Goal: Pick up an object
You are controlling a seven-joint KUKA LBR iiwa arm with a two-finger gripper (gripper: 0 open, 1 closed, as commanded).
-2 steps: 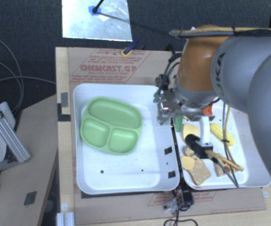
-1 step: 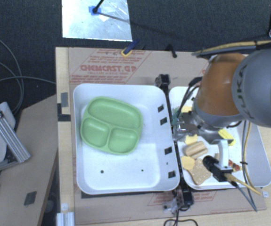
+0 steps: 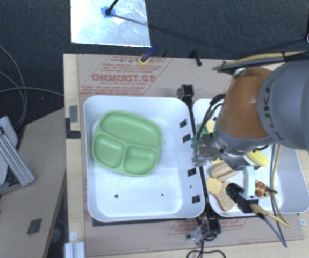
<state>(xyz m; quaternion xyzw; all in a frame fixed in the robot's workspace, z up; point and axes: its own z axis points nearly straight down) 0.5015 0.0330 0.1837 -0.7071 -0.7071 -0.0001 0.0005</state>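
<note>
Resting on a cardboard-covered bench [image 3: 127, 74], two white bins [image 3: 138, 198]; end effector [image 3: 205, 149] opening indiscernible.

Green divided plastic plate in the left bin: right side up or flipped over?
Right side up. The green divided plastic plate shows three recessed compartments facing the camera, lying flat on the left white bin's floor.

The grey arm [image 3: 299, 101] comes in from the right, thick and slanting down and leftward. Its orange band [image 3: 243, 104] sits just above the wrist, facing the camera. Below that the grey wrist [image 3: 235, 147] points steeply downward, cables looping along its left side. The gripper [image 3: 203, 152] is tucked beneath it, mostly hidden.
</note>
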